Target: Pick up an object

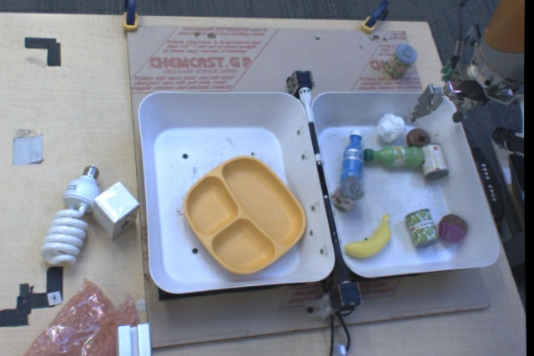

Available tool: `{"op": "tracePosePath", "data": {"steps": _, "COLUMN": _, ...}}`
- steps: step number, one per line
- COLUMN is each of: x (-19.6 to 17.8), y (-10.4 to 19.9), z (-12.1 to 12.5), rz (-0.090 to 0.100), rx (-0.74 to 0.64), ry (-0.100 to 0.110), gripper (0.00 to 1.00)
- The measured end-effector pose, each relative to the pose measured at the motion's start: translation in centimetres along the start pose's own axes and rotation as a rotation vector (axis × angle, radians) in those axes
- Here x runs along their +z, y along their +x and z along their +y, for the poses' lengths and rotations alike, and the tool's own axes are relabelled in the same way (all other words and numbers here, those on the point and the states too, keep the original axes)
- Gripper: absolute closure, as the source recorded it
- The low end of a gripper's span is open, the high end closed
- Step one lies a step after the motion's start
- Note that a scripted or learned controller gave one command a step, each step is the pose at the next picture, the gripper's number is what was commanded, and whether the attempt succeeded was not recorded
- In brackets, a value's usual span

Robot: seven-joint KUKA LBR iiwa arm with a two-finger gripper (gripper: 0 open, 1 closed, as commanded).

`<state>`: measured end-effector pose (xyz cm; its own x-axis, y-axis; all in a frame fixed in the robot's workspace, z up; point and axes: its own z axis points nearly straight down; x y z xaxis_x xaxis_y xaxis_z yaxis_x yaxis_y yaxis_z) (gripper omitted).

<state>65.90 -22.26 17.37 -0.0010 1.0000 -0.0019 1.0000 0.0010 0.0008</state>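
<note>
Hovering at the upper right corner of the right bin (467,263), the gripper (434,100) sits above the rim, apart from every item. The fingers appear parted and nothing lies between them, so no grasp exists yet.

Task status: not started as far as contact goes. All candidates rest in the right bin:
- white ball (390,127) and brown ring (417,136), nearest the gripper;
- green bottle (395,157) lying flat, with a white can (435,162) just beside it;
- blue bottle (352,159);
- banana (370,238), green can (420,228) and purple item (453,228) along the near side.

The left bin (158,179) carries a yellow tray (243,215).

Remaining steps, by judgement: choose an item, descend, close on it, lift clear.
</note>
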Motion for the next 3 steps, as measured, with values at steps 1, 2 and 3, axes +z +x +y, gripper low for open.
{"op": "tracePosePath", "data": {"steps": 1, "x": 1.1, "y": 0.7, "z": -1.8, "rz": 0.000, "rx": 0.002, "ry": 0.000, "gripper": 0.00}}
{"op": "tracePosePath", "data": {"steps": 2, "x": 1.7, "y": 0.0, "z": -4.2, "rz": 0.000, "rx": 0.002, "ry": 0.001, "gripper": 0.00}}
{"op": "tracePosePath", "data": {"steps": 3, "x": 1.8, "y": 2.5, "z": -6.6, "rz": 0.001, "rx": 0.001, "ry": 0.000, "gripper": 0.00}}
